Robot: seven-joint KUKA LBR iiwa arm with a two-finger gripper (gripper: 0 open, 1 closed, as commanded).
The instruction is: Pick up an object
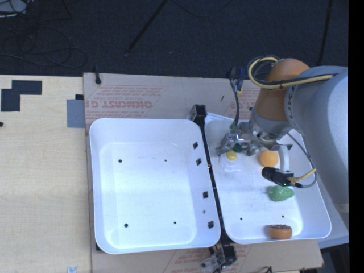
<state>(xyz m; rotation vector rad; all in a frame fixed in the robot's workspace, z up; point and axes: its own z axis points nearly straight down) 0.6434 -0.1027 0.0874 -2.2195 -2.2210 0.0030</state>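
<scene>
Bins come first: the left bin [148, 186] fills the frame's centre, the right bin [310, 218] sits at lower right. Over the right bin's upper part hangs the gripper [234, 148]; I cannot tell its state. A small yellow object [231, 156] lies directly beneath it, an orange ball [269, 158] to the right, a green object [281, 193] lower, and an orange-brown object [280, 231] near the bottom edge.

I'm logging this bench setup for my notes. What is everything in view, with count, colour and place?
Bins: two, white, side by side on the bench.
Small yellow object: one, yellow, upper part of the right bin, right at the gripper.
Orange ball: one, orange, right bin, right of the yellow one.
Green object: one, green, right bin, right side.
Orange-brown object: one, near front edge of the right bin.
Gripper: one, dark metal, over the right bin's upper part.
Arm: one, grey with orange band, entering from the right.
</scene>
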